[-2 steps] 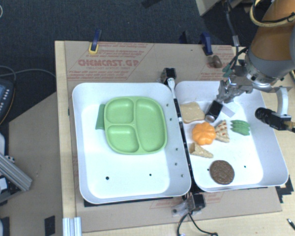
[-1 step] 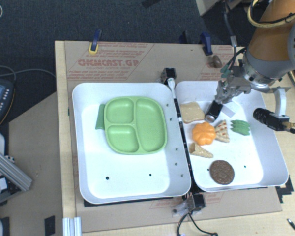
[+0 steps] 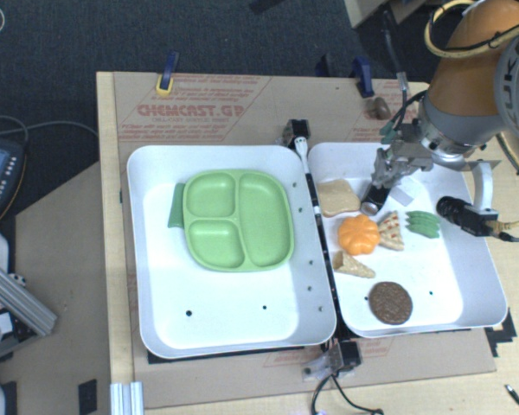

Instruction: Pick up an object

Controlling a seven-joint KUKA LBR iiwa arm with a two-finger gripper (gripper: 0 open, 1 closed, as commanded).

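Observation:
My gripper [image 3: 374, 202] hangs low over the back left part of the right bin [image 3: 467, 305]. Its tip is between a slice of toast [image 3: 336, 196] on its left and a white scrap [image 3: 403, 196] on its right. Just in front of it sit an orange round fruit [image 3: 359, 234] and a pizza slice [image 3: 391, 231]. A green leafy piece [image 3: 424, 223] lies to the right of the pizza. Nearer the front are a pale wedge [image 3: 355, 266] and a brown round cookie [image 3: 390, 303]. Nothing shows as held.
The left bin [image 3: 156, 301] holds a green divided plate [image 3: 238, 219] with a darker green piece under its left edge. The wall between the two bins runs just left of the toast. Clamps stand at the back edge of the bench.

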